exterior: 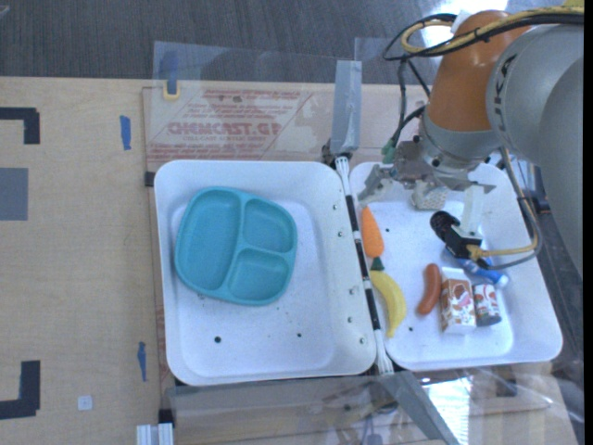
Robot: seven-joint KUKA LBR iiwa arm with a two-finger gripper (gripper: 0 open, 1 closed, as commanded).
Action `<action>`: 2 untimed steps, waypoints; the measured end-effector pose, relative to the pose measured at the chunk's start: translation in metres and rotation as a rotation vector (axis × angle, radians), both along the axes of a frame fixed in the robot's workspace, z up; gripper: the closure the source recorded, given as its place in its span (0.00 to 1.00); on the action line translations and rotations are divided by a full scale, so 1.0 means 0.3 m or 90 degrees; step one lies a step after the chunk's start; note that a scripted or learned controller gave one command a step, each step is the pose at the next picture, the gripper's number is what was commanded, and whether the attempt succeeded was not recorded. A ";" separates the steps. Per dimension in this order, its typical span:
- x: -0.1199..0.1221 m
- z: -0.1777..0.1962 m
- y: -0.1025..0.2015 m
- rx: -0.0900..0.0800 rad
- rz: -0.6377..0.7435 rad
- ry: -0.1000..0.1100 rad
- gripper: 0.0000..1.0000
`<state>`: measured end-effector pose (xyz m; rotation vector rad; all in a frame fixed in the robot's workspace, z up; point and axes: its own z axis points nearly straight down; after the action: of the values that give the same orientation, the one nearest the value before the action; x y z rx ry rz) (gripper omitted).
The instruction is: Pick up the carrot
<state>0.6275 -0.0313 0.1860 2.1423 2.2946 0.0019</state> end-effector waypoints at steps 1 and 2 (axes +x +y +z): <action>-0.320 -0.005 -0.094 0.001 0.082 0.002 0.00; -0.305 -0.005 0.019 0.001 0.218 0.002 0.00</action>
<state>0.5361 -0.0256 0.1846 1.7220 2.6292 -0.0002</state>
